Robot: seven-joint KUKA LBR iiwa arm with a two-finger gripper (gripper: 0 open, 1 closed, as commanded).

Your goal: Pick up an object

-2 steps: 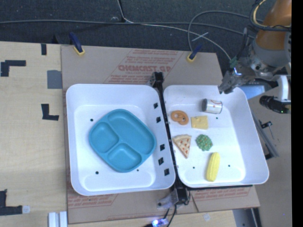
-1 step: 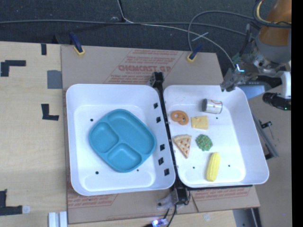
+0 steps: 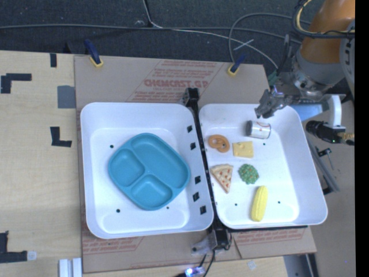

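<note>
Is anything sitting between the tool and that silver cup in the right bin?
Nothing visible. The tool hangs just above and slightly right of the silver cup, with bare bin floor between; the cheese and pretzel lie beyond it.

Blue divided tray (image 3: 149, 171) lies in left white bin (image 3: 95, 120). Cardboard sheet (image 3: 173, 79) underneath, two clamps at its far edge.

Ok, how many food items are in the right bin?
5: pretzel and cheese mid-bin, pizza slice and broccoli below them, corn nearest the front. None look hidden.
</note>
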